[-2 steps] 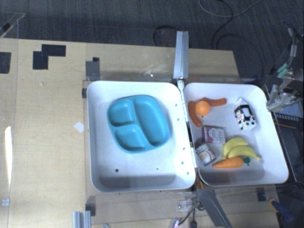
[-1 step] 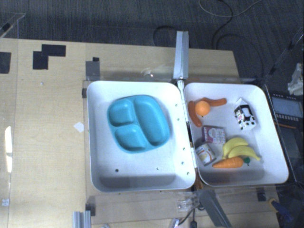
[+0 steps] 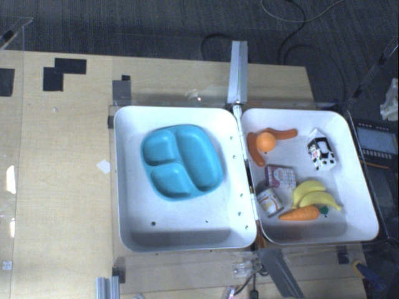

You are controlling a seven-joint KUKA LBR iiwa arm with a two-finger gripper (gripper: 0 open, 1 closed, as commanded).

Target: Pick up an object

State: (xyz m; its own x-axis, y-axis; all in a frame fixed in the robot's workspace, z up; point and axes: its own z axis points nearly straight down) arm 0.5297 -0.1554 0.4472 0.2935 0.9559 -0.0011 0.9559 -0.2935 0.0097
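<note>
Pale wooden bench (image 3: 56,185), seen from above at a slant, bearing two shallow white bins side by side. Nearest you, at the front of the right-hand white bin (image 3: 365,220), lies a small orange toy carrot with a green tip (image 3: 302,213), touching a bunch of yellow plastic bananas (image 3: 315,195) just behind it; a small round pale can with a printed label (image 3: 269,202) sits beside them, close to the dividing wall. Behind the can stands a pink-and-purple printed carton (image 3: 282,177). Farther back you find an orange ball-shaped fruit (image 3: 266,142) resting against a long curved orange-red piece (image 3: 253,154), and, well apart toward the right wall, a black-and-white patterned little carton (image 3: 321,154). The left-hand white bin (image 3: 128,192) holds one thing, a sky-blue moulded plate with three compartments (image 3: 182,161). Beyond the bins a grey metal post (image 3: 239,73) rises from their shared edge, black tape marks (image 3: 62,72) lie on the bench, and thin cables (image 3: 299,11) loop over the dark carpet. Whether the pincer is apart or together you cannot tell from this view. Judged so, the task stands at its outset: no object is lifted, and every candidate rests in a bin. Your next move calls for choosing a target with free space on both flanks; the patterned carton looks the least crowded, whereas the carrot and bananas may shift together.
</note>
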